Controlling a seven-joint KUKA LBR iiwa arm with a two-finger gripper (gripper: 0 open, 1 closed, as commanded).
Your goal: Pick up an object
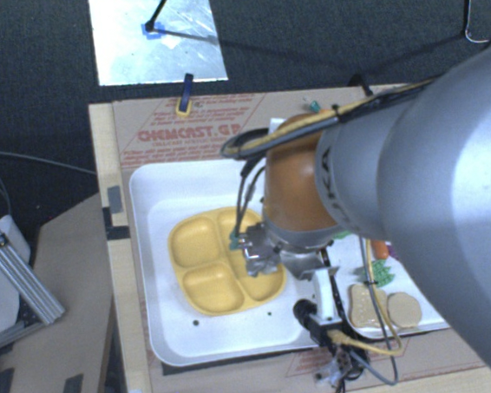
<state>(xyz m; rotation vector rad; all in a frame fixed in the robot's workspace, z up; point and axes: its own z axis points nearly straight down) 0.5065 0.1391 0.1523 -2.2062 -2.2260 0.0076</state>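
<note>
The arm hides most of the right bin and the gripper's fingers, so their state cannot be told. The gripper sits over the right edge of a yellow tray in the left bin; the tray spreads left of it. Tan items lie to its right, partly covered. Cardboard behind reads "CHEMCAST".
</note>
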